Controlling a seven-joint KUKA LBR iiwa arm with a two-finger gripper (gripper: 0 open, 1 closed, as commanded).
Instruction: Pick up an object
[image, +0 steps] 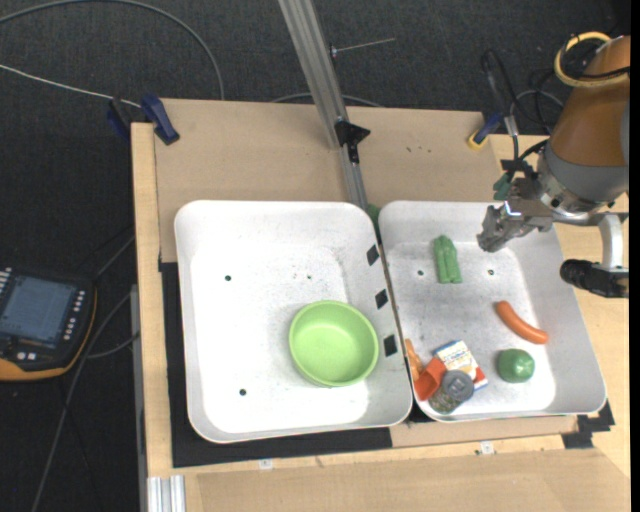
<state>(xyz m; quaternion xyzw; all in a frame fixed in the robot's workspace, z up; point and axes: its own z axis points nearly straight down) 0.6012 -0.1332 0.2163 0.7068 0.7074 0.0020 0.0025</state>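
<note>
Two shallow white bins sit side by side on a wooden bench. The left bin (230, 300) holds a light green bowl (334, 343) near its right wall. The right bin (560, 300) holds a green pickle-shaped piece (446, 259), an orange sausage shape (521, 322), a small green ball (516, 365), and a little carton (458, 359) beside a round grey tin (454, 388). The gripper (494, 232) hangs over the right bin's upper part — just right of the green piece, holding nothing; whether its fingers are spread cannot be told.
</note>
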